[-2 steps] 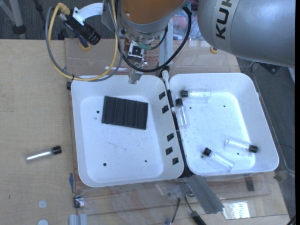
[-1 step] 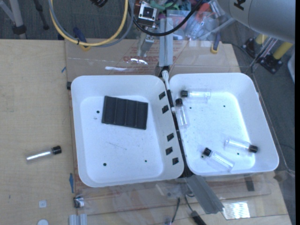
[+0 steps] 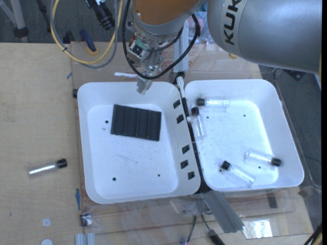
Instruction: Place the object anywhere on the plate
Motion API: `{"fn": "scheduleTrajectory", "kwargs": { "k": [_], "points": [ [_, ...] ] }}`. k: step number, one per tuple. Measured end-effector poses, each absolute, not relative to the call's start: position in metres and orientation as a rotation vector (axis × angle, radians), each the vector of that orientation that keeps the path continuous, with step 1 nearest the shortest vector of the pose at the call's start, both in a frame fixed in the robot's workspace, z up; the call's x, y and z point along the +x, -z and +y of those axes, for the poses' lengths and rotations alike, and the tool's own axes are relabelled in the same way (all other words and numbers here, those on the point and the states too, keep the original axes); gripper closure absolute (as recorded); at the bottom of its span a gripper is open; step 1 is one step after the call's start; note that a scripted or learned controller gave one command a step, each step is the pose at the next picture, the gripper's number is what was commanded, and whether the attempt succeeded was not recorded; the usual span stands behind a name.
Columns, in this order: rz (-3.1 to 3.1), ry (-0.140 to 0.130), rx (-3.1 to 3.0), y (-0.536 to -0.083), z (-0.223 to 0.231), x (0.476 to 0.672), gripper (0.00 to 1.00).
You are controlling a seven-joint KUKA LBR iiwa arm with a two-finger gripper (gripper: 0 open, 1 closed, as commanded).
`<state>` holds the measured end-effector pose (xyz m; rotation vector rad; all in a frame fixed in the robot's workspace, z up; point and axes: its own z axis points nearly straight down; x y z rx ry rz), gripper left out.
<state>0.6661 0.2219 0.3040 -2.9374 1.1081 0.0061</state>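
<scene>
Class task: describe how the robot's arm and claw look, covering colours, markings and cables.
The arm is smooth grey metal with black KUKA lettering and an orange band above the wrist. Black and yellow cables loop beside it. The small metallic claw tapers downward.

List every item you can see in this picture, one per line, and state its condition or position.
Gripper: above the left bin's far edge.
Black plate: flat in the left bin, nothing on it.
Four vials: capped, lying in the right bin.
Fifth vial: capped, lying on the bench.
</scene>
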Motion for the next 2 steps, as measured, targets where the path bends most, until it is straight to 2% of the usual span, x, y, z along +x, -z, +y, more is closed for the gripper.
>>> {"fn": "scheduleTrajectory", "kwargs": {
  "k": [1,2],
  "points": [
    [0.497,0.003,-3.094,-0.436,0.226,0.666,1.0],
    [1.095,-0.003,-2.941,-0.255,0.227,0.616,1.0]
  ]
}}
